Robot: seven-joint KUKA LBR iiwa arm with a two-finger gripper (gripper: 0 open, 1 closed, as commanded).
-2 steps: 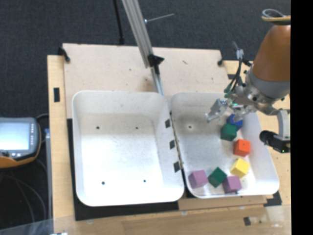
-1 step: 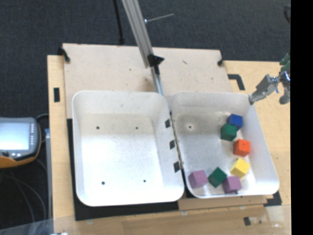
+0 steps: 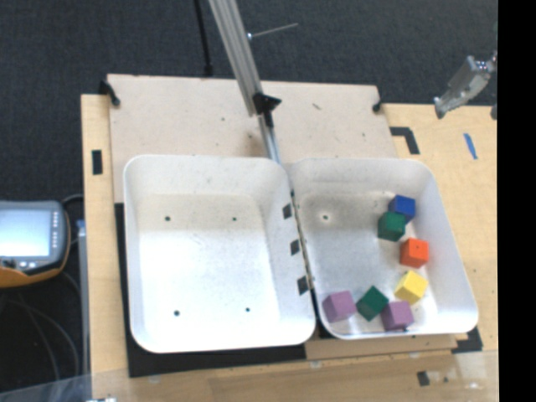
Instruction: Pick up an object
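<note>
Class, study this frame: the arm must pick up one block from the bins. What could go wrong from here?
1. The blocks crowd the right bin's far side; the yellow block and orange block sit close to the wall, which may block the fingers.
2. The two purple blocks flank a green block, so a grasp may knock a neighbour.

Pale wooden surface (image 3: 469,216) on dark carpeted floor (image 3: 75,32).
Lit evenly from above, with a lighter board (image 3: 184,124) laid across the back half and black tape marks (image 3: 404,137) near the corners. Crossed by a slanted aluminium rail (image 3: 239,53) rising from mid-surface toward the top edge. Flanked at left by what looks like a small screen device (image 3: 32,234), with dark cables (image 3: 33,333) below.
</note>
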